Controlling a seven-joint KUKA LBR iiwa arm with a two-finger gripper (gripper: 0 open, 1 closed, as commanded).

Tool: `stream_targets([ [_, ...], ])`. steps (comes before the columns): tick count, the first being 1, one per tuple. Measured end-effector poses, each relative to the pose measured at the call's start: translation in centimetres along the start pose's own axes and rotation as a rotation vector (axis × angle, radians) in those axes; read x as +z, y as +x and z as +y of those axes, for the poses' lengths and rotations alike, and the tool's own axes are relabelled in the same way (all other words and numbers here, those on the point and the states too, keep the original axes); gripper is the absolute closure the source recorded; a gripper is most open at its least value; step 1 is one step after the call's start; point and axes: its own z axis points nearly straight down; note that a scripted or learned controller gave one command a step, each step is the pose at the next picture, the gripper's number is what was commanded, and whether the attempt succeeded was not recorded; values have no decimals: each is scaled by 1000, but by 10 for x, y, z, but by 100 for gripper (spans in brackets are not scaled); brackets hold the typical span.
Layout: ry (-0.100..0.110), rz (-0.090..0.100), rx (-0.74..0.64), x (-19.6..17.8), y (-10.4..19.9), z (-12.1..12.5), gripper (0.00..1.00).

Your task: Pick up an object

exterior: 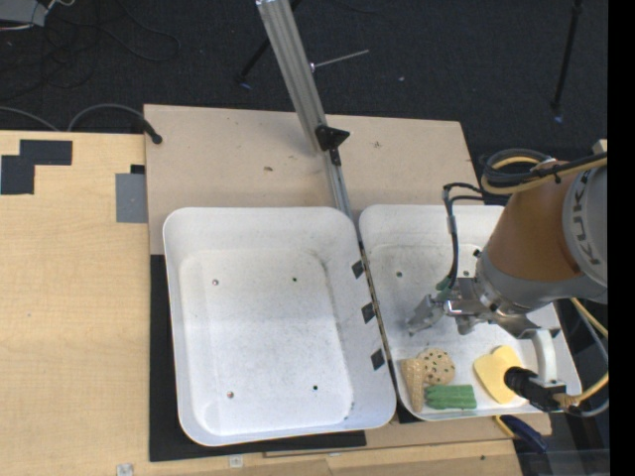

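Arm is reaching in from the right, tool (429,312) hanging low over the right bin (407,234), over bare floor a bit above the objects. Can't tell whether it's apart or together; it's just a dark metal blur at this angle. Nothing visible in it.

Candidate objects are all sitting crowded in the near end of the right bin: speckled cookie (433,367), green block (450,397) just below it and about touching, yellow piece (495,373) to their right, partly under the arm's hardware. Left bin (260,325) is offering nothing to pick.

Risks as I'm judging them:
- Tool is sitting off the cluster; a straight drop is probably closing on bare bin floor.
- Cookie and green block are so close that a descent is likely nudging one while going for the other, or pinching both.
- Objects are lying near the bin's near wall, so it may be blocking a clean approach.
- Cookie looks flat, so little to grip.
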Motion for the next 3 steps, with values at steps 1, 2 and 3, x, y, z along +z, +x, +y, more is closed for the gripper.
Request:
stream_targets([
  [1, -3, -1, -1, 53, 1, 0, 0],
  [2, -4, -1, 7, 41, -2, -1, 100],
  [3, -12, -2, -1, -21, -5, 2, 100],
])
